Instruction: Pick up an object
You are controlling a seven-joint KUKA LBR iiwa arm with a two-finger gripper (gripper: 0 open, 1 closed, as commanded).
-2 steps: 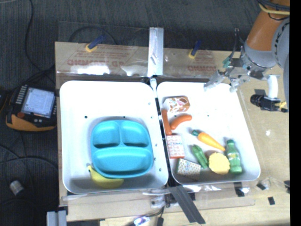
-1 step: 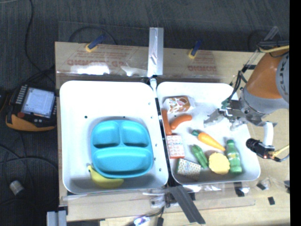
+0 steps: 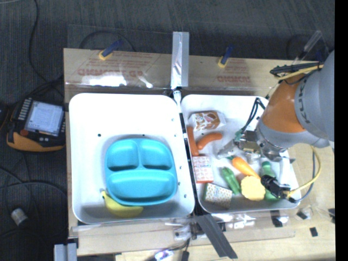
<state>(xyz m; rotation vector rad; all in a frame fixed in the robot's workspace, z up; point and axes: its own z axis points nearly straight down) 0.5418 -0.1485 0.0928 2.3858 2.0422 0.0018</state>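
Note:
My gripper point(image 3: 235, 148) hangs low over the middle of the right bin point(image 3: 234, 103), at the end of the grey arm with its orange band point(image 3: 283, 113). Just left of it lies an orange sausage point(image 3: 206, 141). An orange carrot point(image 3: 244, 167) lies right below it, and I cannot tell whether they touch. Around these lie a brown and white packet point(image 3: 205, 121), a red and white card point(image 3: 202, 169), a green pod point(image 3: 231, 180), a yellow round piece point(image 3: 252, 189) and a small patterned box point(image 3: 217, 193). The arm partly covers a green thing point(image 3: 267, 171).
The left bin point(image 3: 87, 145) holds a blue divided tray point(image 3: 141, 170) with a yellow banana point(image 3: 122, 207) poking out under its front edge. A ridge point(image 3: 185, 156) separates the two bins. A small screen device point(image 3: 38, 121) sits on the floor at the left.

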